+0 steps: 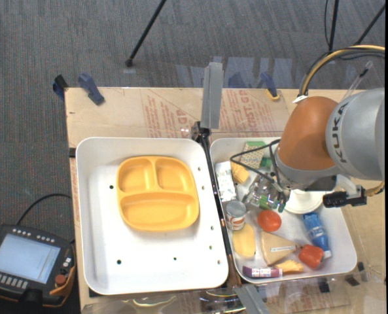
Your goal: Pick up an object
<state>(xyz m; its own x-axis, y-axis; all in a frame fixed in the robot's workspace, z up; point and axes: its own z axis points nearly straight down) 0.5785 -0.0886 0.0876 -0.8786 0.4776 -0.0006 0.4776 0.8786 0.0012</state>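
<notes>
My gripper hangs low over the middle of the right bin, under the orange wrist band. Just below it lies a red tomato. A small tin can stands to its lower left, and a white bottle lies by the bin's left wall. Further forward are a pale yellow piece, a cheese wedge, a red fruit, a blue bottle and a purple-capped tube. The arm hides part of the bin's back.
The left bin holds a yellow divided tray. A white dish sits partly under the wrist. A green and yellow sponge lies at the right bin's back. A grey post rises between the bins.
</notes>
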